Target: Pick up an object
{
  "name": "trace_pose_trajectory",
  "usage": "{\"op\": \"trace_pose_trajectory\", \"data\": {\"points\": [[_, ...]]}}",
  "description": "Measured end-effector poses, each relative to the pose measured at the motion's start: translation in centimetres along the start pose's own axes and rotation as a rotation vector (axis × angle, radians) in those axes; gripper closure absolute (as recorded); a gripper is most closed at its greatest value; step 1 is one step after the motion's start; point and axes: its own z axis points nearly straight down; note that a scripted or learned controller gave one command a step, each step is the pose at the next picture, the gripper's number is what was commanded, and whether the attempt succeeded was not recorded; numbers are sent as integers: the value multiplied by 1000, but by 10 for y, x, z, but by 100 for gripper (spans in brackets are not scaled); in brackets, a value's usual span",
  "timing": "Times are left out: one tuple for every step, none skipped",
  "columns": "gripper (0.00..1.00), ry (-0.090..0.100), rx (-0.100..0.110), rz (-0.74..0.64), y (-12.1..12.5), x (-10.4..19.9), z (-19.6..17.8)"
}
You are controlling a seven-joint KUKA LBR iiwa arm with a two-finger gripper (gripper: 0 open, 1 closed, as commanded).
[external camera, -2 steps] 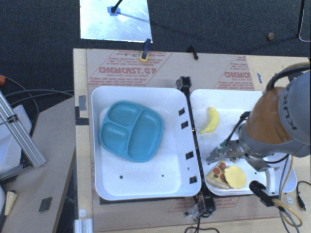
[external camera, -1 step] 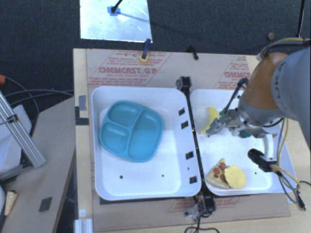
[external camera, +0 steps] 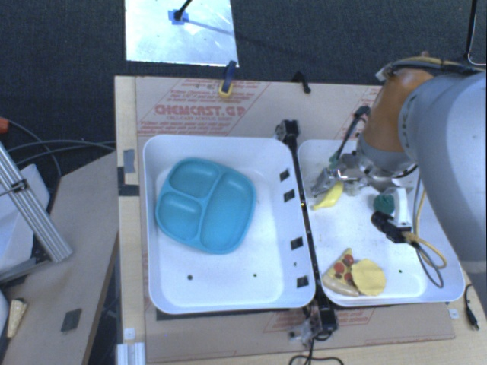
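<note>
My gripper (external camera: 327,182) is low in the right bin (external camera: 434,284), near its upper left corner, right over a yellow banana-shaped toy (external camera: 330,198). The toy's upper end is hidden under the gripper, and I cannot tell whether it is held. A small green object (external camera: 384,202) lies just right of the gripper, beside the wrist. A pizza-slice toy (external camera: 341,271) and a yellow round piece (external camera: 370,277) rest together at the bin's front edge.
The left bin (external camera: 175,291) holds a blue divided plate (external camera: 205,204). A black divider with clips (external camera: 299,211) runs between the bins. The grey arm (external camera: 449,150) covers the right bin's far right side, with cables (external camera: 422,245) trailing over it.
</note>
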Motion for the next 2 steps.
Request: {"op": "trace_pose_trajectory", "data": {"points": [[100,-2,-2,-4,-1,-1,-13],[100,7,-11,-8,28,109,-109]]}}
